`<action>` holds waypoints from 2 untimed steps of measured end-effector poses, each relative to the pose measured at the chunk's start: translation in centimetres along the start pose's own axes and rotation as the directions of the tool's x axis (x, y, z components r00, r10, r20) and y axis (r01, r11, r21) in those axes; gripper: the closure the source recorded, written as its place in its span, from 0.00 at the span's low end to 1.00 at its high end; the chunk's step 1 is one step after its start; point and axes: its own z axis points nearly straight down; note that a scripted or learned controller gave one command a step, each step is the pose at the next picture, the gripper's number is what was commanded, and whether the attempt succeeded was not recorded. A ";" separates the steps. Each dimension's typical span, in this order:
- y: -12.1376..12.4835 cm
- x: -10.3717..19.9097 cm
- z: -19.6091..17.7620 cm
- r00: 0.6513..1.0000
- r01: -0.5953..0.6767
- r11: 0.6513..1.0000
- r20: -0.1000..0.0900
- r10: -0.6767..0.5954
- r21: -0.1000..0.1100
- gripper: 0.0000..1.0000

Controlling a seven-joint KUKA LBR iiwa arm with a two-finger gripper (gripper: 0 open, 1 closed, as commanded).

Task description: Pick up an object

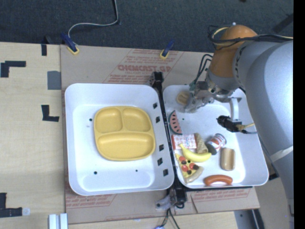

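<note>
Now the gripper point(192, 105) was low in the right bin point(252, 168), just beside a tan cookie point(182, 98); whether its claw was apart or together, I cannot tell.

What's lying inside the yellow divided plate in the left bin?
Nothing that can be seen: the yellow plate shows three bare compartments. It sits alone in the left bin. The toy food, such as the banana, lies in the right bin. What is under the plate is covered.
</note>
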 end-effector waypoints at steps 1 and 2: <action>0.0 0.0 0.0 1.000 0.000 1.000 0.001 0.000 -0.001 0.00; 0.0 0.0 -1.0 1.000 0.001 1.000 0.000 -0.001 0.000 1.00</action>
